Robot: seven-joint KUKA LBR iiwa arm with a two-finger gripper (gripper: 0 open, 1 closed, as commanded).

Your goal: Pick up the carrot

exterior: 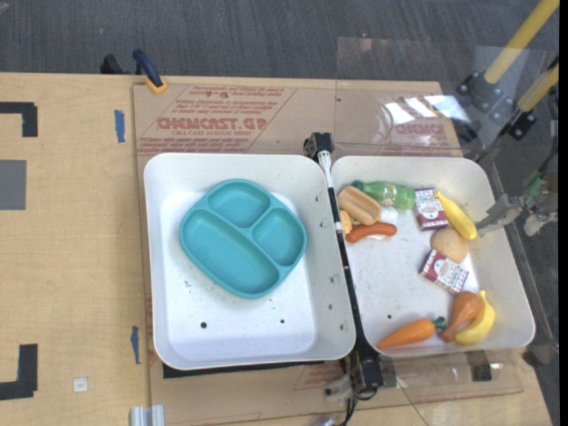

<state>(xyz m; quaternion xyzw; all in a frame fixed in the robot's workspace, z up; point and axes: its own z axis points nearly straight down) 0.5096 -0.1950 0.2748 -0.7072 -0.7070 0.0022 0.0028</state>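
The carrot [408, 333], orange with a small green top, lies on its side near the front edge of the right bin [399, 282]. Its green end points right, toward an orange-brown fruit [461, 311]. A grey gripper part [504, 213] reaches in over the right bin's right rim, next to a yellow banana [457, 217]. It is well behind the carrot and apart from it. Nothing shows held in it.
The right bin also holds a hot dog [359, 204], a red pepper [371, 232], a green bottle [392, 193], two small cartons [448, 272], a tan bun [450, 245] and a second banana [481, 319]. In the left bin [177, 327] lies a teal divided plate [242, 236].
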